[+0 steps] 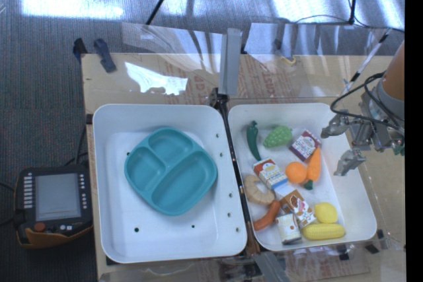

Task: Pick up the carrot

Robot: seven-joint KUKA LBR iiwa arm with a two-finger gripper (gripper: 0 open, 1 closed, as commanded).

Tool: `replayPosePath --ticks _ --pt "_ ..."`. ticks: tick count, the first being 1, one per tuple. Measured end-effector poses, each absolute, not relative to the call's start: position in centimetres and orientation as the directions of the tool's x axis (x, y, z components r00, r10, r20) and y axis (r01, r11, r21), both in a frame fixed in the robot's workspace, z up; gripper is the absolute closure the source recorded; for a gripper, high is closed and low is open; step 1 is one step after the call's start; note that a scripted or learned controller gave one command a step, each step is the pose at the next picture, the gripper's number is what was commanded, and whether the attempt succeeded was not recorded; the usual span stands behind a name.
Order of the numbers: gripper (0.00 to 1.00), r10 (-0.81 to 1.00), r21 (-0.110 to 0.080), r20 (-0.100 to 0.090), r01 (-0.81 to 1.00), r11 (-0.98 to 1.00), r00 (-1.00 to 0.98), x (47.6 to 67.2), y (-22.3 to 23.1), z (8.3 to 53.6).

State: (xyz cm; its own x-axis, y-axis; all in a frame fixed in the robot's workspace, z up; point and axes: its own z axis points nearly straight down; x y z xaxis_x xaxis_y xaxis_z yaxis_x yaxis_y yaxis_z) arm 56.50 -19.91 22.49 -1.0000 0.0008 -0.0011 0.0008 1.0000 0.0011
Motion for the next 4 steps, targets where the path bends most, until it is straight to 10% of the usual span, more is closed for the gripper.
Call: replayPosePath --ticks 1,2,3,4 --pt "0.0 -0.048 0.003 -0.001 -0.048 0.999 -0.999 57.7 -20.8 8.7" --pt "1.0 -0.055 0.002 -0.004 -0.055 0.998 -0.998 57.9 -20.5 9.8" --pt "0.0 -0.057 0.002 -0.004 -0.057 0.998 -0.998 57.9 -20.4 9.8" --pt "0.0 -0.134 0.003 0.0 -0.134 0.991 -0.991 53.1 -11.8 8.7"
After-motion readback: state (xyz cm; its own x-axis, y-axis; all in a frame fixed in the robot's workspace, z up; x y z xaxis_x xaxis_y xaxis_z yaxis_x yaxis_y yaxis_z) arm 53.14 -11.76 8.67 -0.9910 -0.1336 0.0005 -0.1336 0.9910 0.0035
